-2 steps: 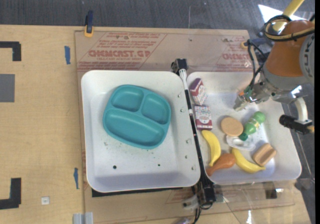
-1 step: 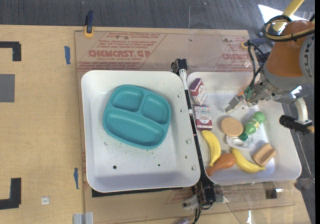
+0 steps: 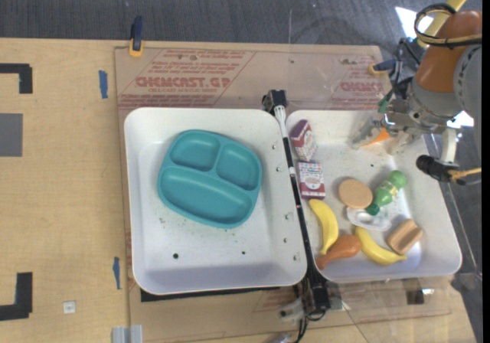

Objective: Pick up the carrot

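Lowest in the right bin (image 3: 448, 257), an orange carrot (image 3: 339, 250) lies at the lower left corner, touching a banana (image 3: 326, 223); a second banana (image 3: 377, 248) and a bread roll (image 3: 403, 236) lie to its right. Farther up sit a round cookie (image 3: 355, 194) and two small cartons (image 3: 306, 158). At the upper right of the frame, the pincer (image 3: 380, 133) hangs over the bin's far edge, well apart from the carrot; whether it is apart or together cannot be determined. Judged step: approach not yet made. Next move requires travel down-left across the bin.
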